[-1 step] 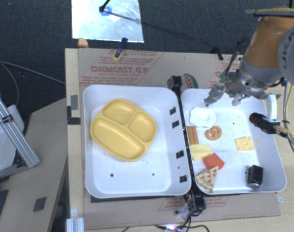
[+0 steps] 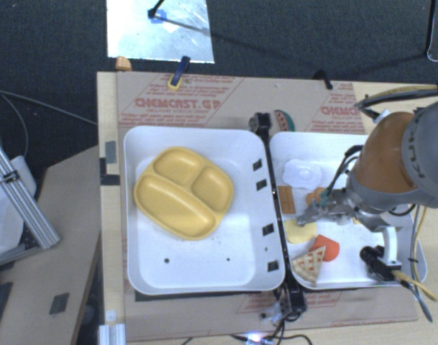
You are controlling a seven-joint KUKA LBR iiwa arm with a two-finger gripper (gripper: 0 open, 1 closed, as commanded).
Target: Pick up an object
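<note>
My gripper [image 2: 312, 212] reaches into the right bin [image 2: 326, 144] from the right and hangs low over its left part. Just under and beside it lie a small orange piece [image 2: 316, 194] and a flat pale yellow piece [image 2: 298, 232]. A brown rectangular piece [image 2: 287, 201] rests against the bin's left wall. A white object [image 2: 303, 172] sits a little further back. Toward the front lie a red-orange piece [image 2: 327, 248] and a waffle-patterned wedge [image 2: 308, 265]. The arm hides part of the bin's right side.
The left bin [image 2: 143, 268] holds a yellow divided plate [image 2: 184, 191]. A dark ridge [image 2: 275, 200] separates the two bins. Behind the bins, cardboard [image 2: 226, 103] covers the bench, with a yellow-and-blue tool [image 2: 179, 72] on it.
</note>
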